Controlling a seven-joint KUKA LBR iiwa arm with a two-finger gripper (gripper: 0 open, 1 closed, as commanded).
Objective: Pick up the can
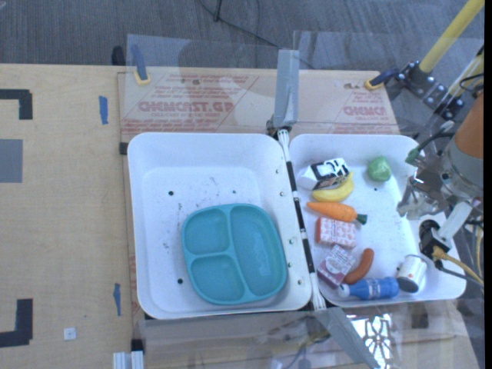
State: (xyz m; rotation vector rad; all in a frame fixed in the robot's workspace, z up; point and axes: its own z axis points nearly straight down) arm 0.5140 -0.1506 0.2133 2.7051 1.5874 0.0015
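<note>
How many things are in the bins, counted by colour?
Teal: 1, tray
Green: 1, ball
Yellow: 1, banana
Orange: 1, carrot
Blue: 1, bottle
Silver: 1, can
Red or reddish: 3, sausage, two packets
Black-and-white: 1, carton
Total: 10

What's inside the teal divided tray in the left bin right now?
The teal tray shows three compartments, all bare teal plastic with nothing lying in them. What sits beneath it on the left bin floor is covered by the tray itself.
</note>
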